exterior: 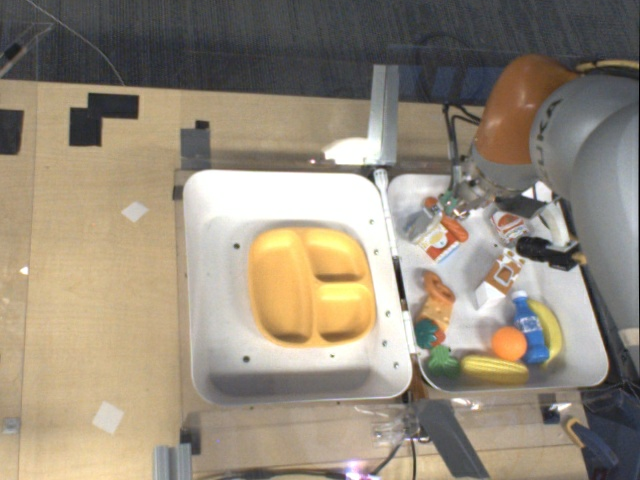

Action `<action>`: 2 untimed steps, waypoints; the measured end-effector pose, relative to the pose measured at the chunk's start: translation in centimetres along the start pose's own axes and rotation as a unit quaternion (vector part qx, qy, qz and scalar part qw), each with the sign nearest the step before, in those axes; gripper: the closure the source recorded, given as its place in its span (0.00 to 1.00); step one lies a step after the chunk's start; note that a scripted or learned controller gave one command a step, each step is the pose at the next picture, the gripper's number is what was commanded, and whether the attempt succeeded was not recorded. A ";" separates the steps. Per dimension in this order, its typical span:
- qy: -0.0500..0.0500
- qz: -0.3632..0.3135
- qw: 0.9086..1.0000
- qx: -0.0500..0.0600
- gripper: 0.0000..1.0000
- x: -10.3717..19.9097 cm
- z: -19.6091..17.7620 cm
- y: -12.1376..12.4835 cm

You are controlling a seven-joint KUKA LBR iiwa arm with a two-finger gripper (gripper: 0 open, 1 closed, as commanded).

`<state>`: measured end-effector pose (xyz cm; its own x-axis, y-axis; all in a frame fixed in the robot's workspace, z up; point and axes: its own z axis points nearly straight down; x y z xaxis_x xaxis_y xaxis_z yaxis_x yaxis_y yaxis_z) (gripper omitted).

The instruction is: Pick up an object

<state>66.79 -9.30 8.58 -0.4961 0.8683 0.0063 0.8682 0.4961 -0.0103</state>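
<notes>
Grey end effector (457,200) hangs over an orange-white packet (442,236); its grip state seems unreadable.

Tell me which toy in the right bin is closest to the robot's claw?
The small orange-and-white packet at the bin's top left, right below the gripper. The banana, orange ball and blue bottle lie farther down.

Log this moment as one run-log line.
arm: over right bin | gripper: low at far end by orange-white packet | grasp: not confirmed | left bin: yellow divided tray
</notes>
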 end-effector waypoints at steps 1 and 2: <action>-0.004 -0.002 1.000 -0.004 1.00 -0.2 -1.1 0.3; -0.002 0.235 0.972 -0.008 1.00 7.4 -9.9 4.5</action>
<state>67.10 -0.63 18.48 -0.0445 0.9990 0.0013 0.9990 0.0445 0.0046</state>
